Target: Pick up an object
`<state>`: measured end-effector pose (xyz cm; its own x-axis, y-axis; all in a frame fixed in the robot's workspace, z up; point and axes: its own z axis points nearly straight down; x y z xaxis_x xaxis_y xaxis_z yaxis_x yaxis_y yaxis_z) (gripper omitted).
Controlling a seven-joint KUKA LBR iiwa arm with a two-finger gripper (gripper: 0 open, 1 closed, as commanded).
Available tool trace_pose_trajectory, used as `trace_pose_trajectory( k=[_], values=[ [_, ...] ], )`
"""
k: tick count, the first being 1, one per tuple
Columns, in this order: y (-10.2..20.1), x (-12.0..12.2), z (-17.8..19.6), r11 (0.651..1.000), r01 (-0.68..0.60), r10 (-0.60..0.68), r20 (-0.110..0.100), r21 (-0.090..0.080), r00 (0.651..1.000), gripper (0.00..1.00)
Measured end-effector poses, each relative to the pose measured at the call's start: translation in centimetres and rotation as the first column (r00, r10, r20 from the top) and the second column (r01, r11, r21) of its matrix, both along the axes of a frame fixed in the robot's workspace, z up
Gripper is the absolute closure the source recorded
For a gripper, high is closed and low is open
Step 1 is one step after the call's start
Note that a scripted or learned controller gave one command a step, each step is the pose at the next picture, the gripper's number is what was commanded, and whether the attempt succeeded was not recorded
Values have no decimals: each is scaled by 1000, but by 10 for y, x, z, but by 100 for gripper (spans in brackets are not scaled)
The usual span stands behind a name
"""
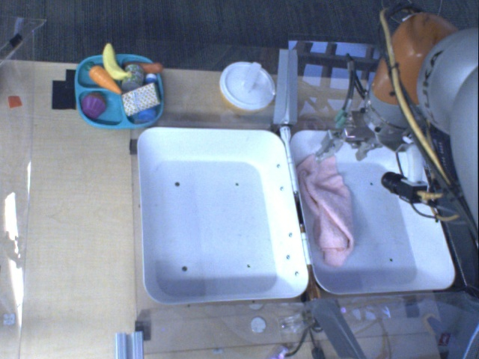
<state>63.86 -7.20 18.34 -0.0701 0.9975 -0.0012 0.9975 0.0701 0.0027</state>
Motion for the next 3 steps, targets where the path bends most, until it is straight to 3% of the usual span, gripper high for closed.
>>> trace_pose_trajectory(
  k=[1,2,3],
  values=[
    [-39,-64,-90,978,-208,208,4,-1,978,0],
    [-20,-22,-93,993,-116,116,13,-2,993,0],
    [-35,32,-96,988,-157,157,-3,3,988,0]
  ],
)
